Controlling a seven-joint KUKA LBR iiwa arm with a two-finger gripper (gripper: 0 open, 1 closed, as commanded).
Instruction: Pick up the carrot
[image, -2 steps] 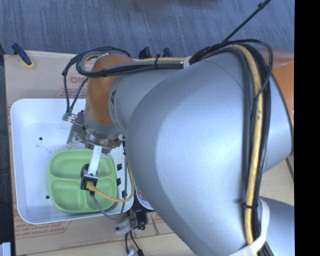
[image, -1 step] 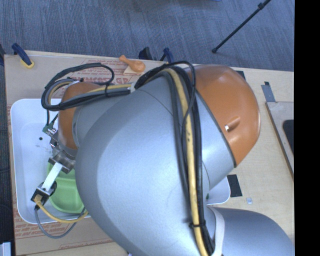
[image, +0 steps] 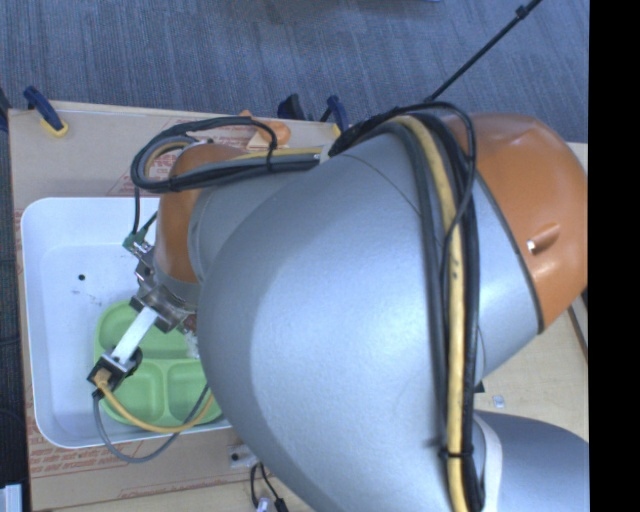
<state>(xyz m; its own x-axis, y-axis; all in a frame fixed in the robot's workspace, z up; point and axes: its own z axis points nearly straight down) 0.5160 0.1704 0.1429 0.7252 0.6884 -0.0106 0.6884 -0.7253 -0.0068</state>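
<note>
A single camera is watching me from above the counter, fixed and looking down at a slant. I am reaching in from its right, and my grey arm is sitting so near the lens that it is covering most of the frame, leaving the left bin showing.
</note>
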